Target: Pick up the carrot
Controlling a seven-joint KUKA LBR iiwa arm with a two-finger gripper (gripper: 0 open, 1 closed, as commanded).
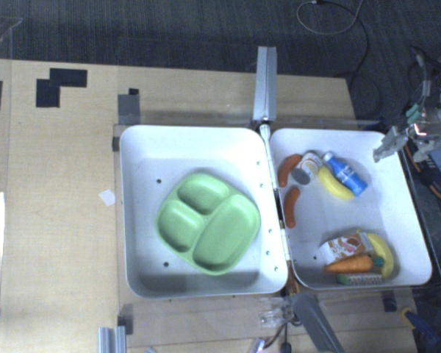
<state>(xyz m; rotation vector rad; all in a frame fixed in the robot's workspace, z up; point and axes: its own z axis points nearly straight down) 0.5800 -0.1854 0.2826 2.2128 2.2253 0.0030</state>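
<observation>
Left bin: green divided plate. Right bin: carrot at near edge, beside banana and pouch. Tool over far right corner; grip state impossible to tell.

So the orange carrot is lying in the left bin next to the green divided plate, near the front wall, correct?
Not quite. The orange carrot lies in the right white bin, near its front wall, beside a yellow banana and a small snack packet. The green divided plate sits by itself in the left white bin. The camera view shows this.
</observation>
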